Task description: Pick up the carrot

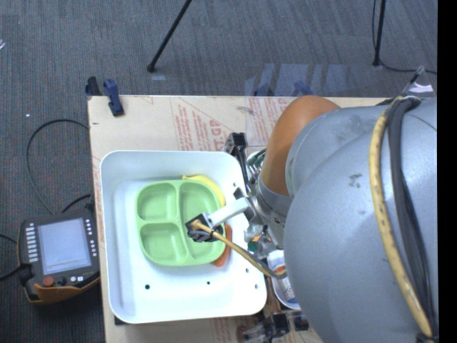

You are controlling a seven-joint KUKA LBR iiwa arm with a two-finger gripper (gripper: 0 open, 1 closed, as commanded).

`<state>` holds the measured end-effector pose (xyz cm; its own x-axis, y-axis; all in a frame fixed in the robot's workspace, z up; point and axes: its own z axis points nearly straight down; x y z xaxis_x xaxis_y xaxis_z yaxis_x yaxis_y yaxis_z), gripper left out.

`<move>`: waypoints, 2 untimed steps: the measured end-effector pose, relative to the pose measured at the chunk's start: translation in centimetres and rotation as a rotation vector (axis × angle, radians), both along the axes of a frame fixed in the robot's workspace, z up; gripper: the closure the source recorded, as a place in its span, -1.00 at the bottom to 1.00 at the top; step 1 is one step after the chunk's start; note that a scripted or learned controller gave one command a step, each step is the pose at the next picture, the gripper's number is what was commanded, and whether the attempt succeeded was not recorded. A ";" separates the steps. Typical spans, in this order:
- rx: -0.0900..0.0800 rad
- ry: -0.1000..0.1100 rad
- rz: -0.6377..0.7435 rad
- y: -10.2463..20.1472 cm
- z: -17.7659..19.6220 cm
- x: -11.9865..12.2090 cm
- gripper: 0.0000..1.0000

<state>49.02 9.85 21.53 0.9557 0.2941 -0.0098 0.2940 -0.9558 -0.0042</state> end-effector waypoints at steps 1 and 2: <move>-0.001 0.004 -0.026 -4.7 -3.1 -1.7 1.00; -0.001 -0.008 -0.069 -11.4 2.5 1.9 1.00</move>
<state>50.90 -1.53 24.05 0.9737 0.2280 -0.0019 0.2280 -0.9737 -0.0012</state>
